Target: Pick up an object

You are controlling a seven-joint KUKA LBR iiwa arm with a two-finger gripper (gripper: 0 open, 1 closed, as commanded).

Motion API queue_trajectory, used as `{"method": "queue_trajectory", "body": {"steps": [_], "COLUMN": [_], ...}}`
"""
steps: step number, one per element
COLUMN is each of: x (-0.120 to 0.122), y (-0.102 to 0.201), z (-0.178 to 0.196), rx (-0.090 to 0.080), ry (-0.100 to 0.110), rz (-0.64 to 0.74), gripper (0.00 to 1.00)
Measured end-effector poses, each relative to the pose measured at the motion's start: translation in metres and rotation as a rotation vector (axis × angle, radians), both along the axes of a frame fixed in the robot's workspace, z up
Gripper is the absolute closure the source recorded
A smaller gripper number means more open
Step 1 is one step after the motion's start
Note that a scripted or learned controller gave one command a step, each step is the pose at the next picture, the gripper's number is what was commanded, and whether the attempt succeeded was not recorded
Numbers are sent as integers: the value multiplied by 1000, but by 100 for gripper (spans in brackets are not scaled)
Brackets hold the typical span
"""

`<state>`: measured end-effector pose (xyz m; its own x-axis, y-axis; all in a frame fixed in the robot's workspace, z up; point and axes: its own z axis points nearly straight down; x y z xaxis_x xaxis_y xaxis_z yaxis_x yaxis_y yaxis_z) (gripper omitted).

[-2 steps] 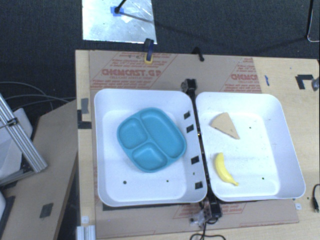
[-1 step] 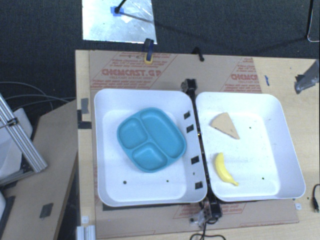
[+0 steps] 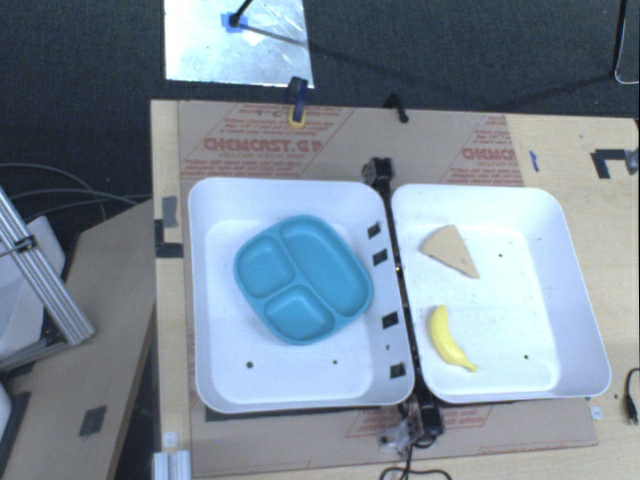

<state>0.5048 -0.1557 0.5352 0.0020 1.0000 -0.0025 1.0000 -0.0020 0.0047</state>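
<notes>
Gripper state: cannot tell, so I log it as unknown. Arm pose: likewise cannot tell. No object is lifted yet; every candidate lies flat in a bin.

Nearest item: a yellow banana point(image 3: 451, 339) in the right bin point(image 3: 583, 298), in its near-left part, just beside the divider between the bins. It lies flat, apart from everything else. Its long axis runs near to far, with the near tip swung slightly right.

Further back in the same bin: a tan wedge point(image 3: 450, 251), flat, its point towards the far side. It is apart from the banana, with bare bin floor between them.

Left bin point(image 3: 212, 368): a blue divided plate point(image 3: 302, 279) sits about centred, turned at an angle, with three compartments that hold nothing I can see.

Both bins rest on the tabletop point(image 3: 260, 143). Past its far edge lies a shiny foil sheet point(image 3: 235, 28).

Judgement: since I reach in from the right, the right bin is my closer side, and the banana looks the easiest target. I would close across its short width, so roughly left to right. The plate is broad and shallow, probably a poor fit.
</notes>
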Motion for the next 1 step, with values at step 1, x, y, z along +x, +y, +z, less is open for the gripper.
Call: {"method": "queue_trajectory", "body": {"steps": [1], "x": [12], "y": [163], "z": [-10], "rx": [6], "ry": [3], "rz": [23], "gripper": [0]}}
